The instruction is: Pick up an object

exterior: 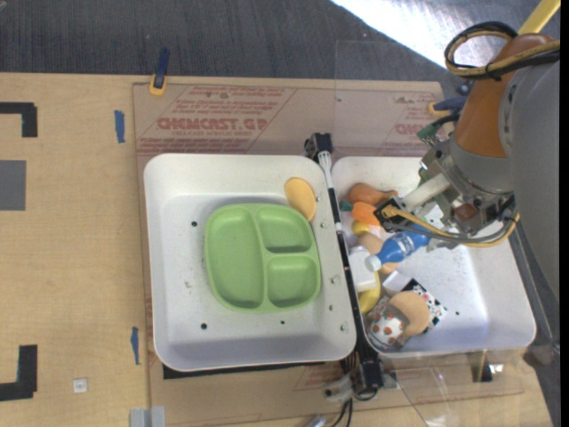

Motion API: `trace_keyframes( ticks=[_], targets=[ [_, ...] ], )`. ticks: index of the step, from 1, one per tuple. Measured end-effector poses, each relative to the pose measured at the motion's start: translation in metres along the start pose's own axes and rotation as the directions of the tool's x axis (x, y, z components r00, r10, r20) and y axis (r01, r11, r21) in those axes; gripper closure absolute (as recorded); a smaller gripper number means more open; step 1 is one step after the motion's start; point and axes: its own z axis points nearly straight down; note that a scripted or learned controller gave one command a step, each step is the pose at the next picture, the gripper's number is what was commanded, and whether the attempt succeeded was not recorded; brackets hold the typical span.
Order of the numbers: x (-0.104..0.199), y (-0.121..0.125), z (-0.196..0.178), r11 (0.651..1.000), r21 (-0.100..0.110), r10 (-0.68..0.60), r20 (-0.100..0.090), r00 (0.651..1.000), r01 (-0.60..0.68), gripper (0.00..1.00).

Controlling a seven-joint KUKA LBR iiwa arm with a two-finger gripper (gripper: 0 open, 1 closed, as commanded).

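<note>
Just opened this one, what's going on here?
The grey arm reaches in from the right, and its claw is over the right bin. It sits beside a heap of small things along that bin's left side, among them a blue bottle, orange pieces and a tan rounded thing. I cannot see that it holds anything. The left bin has a green divided plate and a yellow rounded thing, both away from the arm.
</note>
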Motion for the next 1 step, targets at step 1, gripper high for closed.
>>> trace_keyframes(
  ticks=[1],
  targets=[
    [-0.0008,0.0008,0.0003,1.0,0.0,0.002,0.002,1.0,-0.002,0.0]
  ],
)
